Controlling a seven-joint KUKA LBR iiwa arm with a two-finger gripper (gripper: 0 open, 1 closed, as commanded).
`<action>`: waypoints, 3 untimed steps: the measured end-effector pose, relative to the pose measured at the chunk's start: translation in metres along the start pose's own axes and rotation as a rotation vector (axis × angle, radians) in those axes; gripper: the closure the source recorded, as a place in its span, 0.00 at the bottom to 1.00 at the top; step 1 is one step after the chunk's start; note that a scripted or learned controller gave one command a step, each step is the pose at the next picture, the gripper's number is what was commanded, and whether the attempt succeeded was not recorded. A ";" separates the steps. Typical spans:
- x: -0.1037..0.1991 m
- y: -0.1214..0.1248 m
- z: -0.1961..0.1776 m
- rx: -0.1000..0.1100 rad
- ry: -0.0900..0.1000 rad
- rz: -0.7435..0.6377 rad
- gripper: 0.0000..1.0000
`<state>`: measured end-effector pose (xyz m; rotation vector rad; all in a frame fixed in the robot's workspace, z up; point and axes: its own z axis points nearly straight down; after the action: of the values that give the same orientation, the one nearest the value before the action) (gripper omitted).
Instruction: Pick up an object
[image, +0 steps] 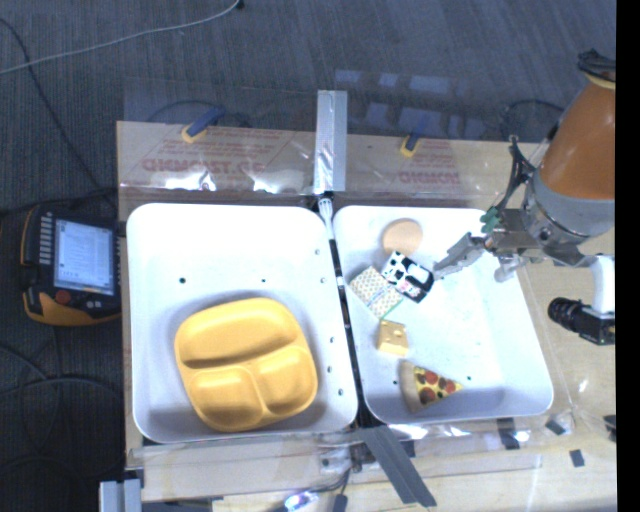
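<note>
Gripper (447, 262) seemingly beside toy (407, 274).

Left bin (160, 240): yellow divided tray (246, 362). Right bin (500, 340): round tan disc (402, 236), black-and-white block (407, 276) touching patterned card (371, 290), cheese wedge (392, 338), pizza slice (428, 387). Gripper (436, 267) just beside block, over right bin. Pendant (72, 262) on floor, left of bench.

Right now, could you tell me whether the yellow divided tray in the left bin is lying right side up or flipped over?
Right side up: the yellow tray lies flat in the left bin, its three recessed compartments facing up.
</note>
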<state>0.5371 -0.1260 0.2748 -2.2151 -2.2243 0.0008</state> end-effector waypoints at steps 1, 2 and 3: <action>-0.034 0.011 0.069 0.001 0.003 0.159 0.00; -0.028 0.013 0.116 0.004 0.003 0.407 0.00; -0.018 0.055 0.157 0.001 -0.004 0.248 0.00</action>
<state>0.5924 -0.1438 0.1177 -2.4759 -1.9344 0.0070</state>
